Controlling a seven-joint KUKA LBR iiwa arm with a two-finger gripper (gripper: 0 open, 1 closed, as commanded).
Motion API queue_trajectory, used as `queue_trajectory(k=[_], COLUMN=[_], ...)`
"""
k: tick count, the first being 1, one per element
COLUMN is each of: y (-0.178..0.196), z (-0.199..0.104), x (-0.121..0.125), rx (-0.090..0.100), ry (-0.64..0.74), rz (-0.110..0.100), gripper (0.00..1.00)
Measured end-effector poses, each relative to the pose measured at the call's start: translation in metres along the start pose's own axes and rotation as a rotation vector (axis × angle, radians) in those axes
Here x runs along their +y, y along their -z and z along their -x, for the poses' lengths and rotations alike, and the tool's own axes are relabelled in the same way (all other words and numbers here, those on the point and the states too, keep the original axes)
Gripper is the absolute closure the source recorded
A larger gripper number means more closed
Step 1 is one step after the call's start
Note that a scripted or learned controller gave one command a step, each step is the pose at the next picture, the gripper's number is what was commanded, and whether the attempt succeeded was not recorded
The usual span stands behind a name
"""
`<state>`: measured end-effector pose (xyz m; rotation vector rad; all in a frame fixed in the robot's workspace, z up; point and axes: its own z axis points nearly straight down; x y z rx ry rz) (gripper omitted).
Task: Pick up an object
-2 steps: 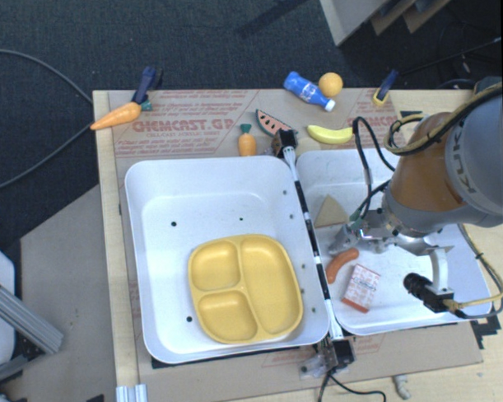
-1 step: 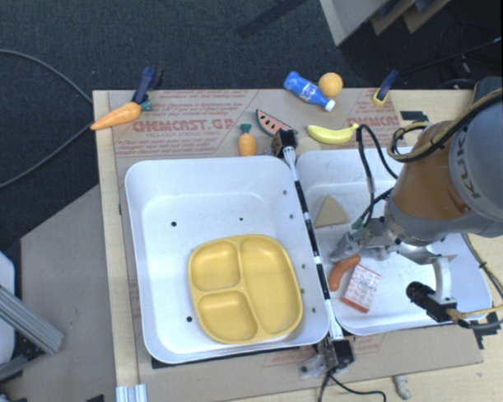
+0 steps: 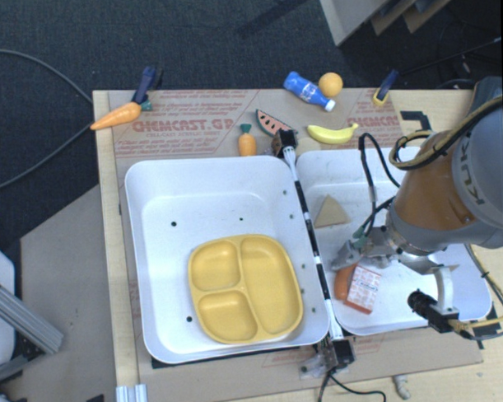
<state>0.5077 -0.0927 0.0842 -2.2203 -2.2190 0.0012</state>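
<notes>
The tool hangs low in the right bin, at center-right of the frame, directly above the upper end of an orange packet with a white label. The packet lies flat on the bin floor, its long axis running roughly top to bottom of the frame with a slight tilt, close to the bin's left wall. How far the tool is open cannot be told from here, and nothing is seen held in it. A tan wedge sits just above, well apart from the packet. The wall on the left limits room; the bin floor to the right is open.
</notes>
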Motion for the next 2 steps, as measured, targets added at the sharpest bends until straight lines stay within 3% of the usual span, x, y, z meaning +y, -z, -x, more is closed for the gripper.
queue_trajectory(k=[1, 2], y=[0.010, 0.101], z=[0.000, -0.046], x=[0.000, 0.072], rx=[0.000, -0.001], ry=[-0.002, 0.001], rz=[0.001, 0.004], gripper=[1.00, 1.00])
